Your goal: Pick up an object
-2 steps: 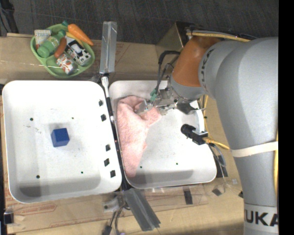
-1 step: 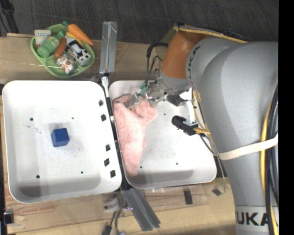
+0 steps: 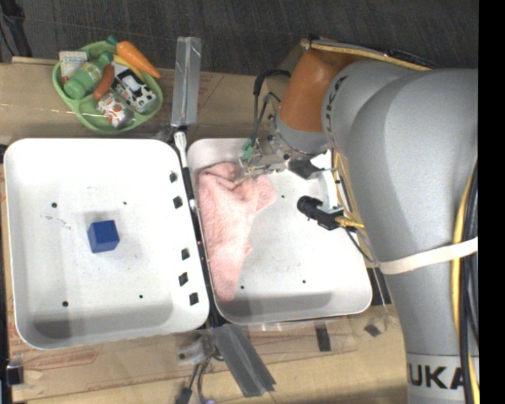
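A pink cloth (image 3: 227, 217) lies crumpled along the left side of the right bin (image 3: 320, 297), reaching from its top edge down toward the front. My gripper (image 3: 257, 162) is down at the cloth's upper right corner, at the back of that bin. The arm's wrist covers the fingertips. A blue cube (image 3: 103, 236) sits alone in the left bin (image 3: 34, 310), far from the gripper.
A green bowl (image 3: 67, 99) with toy vegetables and small packages stands behind the left bin. A grey metal divider (image 3: 185, 91) runs between the bins. The large grey arm covers the bench's right side.
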Available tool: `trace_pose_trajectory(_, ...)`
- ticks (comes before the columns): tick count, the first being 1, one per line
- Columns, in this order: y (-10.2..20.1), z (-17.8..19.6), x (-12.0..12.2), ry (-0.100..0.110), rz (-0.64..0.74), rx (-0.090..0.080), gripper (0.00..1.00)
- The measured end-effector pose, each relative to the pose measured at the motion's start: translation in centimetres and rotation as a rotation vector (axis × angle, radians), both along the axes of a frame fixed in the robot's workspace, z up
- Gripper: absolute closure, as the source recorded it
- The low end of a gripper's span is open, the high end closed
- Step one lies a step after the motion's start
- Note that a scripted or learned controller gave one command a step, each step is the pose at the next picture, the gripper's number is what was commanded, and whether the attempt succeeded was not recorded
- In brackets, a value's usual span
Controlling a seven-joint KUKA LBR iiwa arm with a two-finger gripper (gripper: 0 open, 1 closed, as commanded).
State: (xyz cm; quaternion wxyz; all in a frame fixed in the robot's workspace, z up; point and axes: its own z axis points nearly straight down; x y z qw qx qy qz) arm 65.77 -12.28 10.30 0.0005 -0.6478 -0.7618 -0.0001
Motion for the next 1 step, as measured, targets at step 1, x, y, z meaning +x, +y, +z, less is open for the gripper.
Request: trace_pose_trajectory(1, -0.08, 14.64, -1.61, 0.000, -0.133, -0.001, 1.00)
